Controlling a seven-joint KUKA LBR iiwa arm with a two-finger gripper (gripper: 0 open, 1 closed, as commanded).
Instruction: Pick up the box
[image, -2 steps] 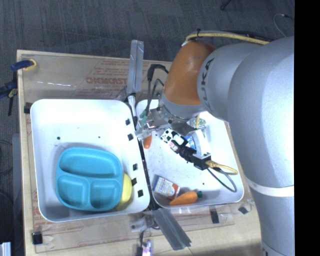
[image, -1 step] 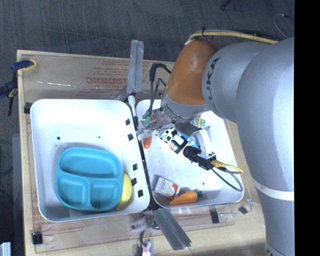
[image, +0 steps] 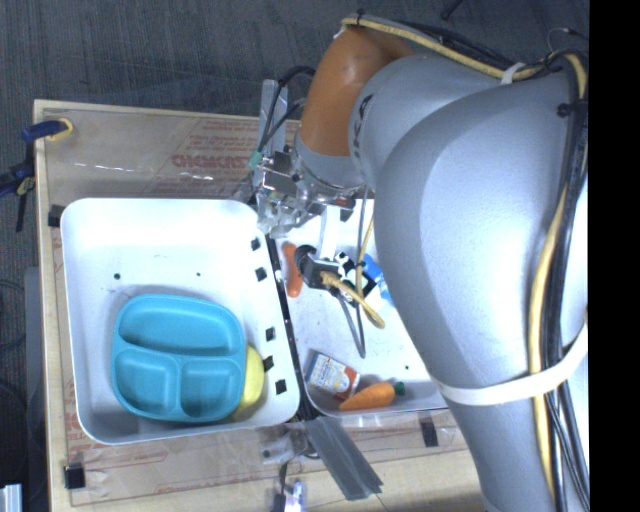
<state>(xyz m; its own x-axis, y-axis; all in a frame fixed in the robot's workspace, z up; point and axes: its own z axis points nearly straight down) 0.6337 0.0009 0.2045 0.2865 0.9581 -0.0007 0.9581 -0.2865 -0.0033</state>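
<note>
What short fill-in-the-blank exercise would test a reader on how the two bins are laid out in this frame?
1. The blue tray with three compartments lies in the ____ bin.
2. A yellow object peeks out from under the tray's ____ edge.
3. In the right bin, the small box lies next to a ____ near the front rim.
4. The gripper is over the ____ between the two bins, at their far end.

Missing words: left; right; carrot; divide
</note>
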